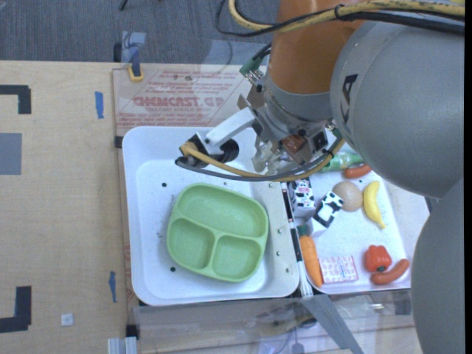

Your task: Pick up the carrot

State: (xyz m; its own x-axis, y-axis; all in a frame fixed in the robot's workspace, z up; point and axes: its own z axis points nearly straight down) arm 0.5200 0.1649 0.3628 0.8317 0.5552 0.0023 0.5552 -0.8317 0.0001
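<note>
Orange target: carrot (310,259), lying lengthwise along the left wall of the right bin (402,231), near the front corner, tip toward the camera.
Beside it: printed card (340,268) just to its right; red pepper (377,257) and a sausage-like piece (391,272) further right.
Further back in the same bin: black-and-white checkered block (325,209), pale egg-shaped item (346,196), banana (375,202).
Left bin (144,198): green divided plate (216,231), apart from the task.
Arm: wrist hanging over the seam between the two bins, toward the back.
Tool (274,157): partly masked by cables and mount; spread of its tips not readable, so cannot tell whether apart or together.
Grip: nothing seen between the tips; carrot resting free in the bin.
Step in hand: likely approach, before any descent on the carrot.
Next move calls for: travel toward the front of the right bin, alignment across the carrot's narrow width, then a drop with room between bin wall and card.
Risk: wall close on one side, card on the other; little margin for the tips.
</note>
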